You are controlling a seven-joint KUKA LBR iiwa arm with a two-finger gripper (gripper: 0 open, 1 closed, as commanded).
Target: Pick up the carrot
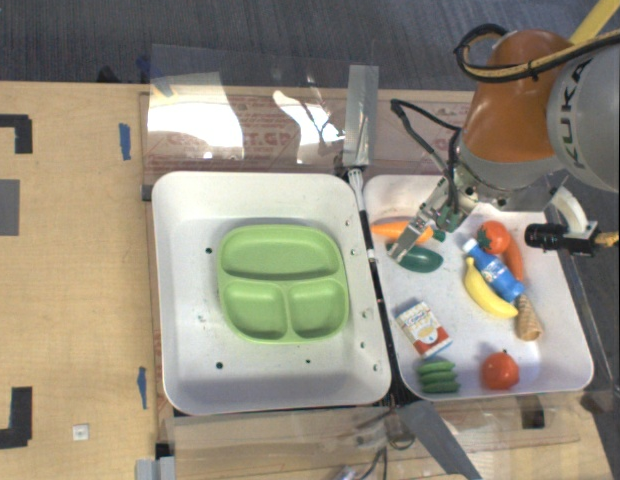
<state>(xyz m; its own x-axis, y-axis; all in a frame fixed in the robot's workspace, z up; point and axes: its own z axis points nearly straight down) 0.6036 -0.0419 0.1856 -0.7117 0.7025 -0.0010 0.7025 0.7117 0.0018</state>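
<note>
The carrot [387, 231] is a short orange piece lying near the left wall of the right bin [575, 363], toward its back. My gripper [410, 240] reaches down from the right and hangs just to the right of the carrot, its tip at the carrot's right end. Whether it touches the carrot I cannot tell. A dark green oval toy [423, 260] lies directly below the gripper tip.
The right bin also holds an orange-red vegetable [503, 248], a blue bottle [493, 273], a banana [487, 296], an ice cream cone [529, 319], a juice box [422, 328], a pea pod [438, 376] and a tomato [500, 369]. A green divided plate [283, 280] sits in the left bin [180, 268].
</note>
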